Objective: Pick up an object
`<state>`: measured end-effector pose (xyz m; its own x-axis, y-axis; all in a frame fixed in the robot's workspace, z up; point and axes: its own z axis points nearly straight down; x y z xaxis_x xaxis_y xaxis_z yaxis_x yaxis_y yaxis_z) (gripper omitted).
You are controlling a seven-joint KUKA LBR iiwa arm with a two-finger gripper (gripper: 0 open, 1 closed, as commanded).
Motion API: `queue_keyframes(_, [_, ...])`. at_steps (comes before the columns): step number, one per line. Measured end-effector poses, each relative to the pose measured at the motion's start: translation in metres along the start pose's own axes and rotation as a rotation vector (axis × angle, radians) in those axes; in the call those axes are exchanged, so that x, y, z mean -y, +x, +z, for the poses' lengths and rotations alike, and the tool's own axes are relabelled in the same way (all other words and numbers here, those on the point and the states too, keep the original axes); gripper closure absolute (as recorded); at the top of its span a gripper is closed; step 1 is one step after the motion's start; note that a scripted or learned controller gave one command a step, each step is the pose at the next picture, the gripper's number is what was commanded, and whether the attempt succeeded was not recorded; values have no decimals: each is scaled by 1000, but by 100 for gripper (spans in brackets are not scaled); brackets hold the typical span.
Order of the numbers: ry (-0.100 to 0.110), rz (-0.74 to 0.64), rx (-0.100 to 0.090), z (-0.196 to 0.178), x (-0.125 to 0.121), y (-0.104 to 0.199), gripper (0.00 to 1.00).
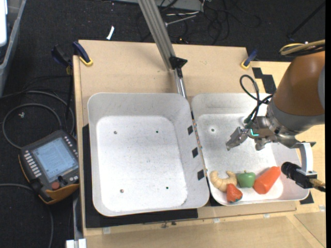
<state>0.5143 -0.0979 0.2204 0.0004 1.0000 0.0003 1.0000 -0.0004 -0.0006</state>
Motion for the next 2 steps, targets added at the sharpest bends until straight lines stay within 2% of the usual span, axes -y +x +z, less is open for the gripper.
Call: queue_keyframes(2, [7,2,-1,122,6,-4,0])
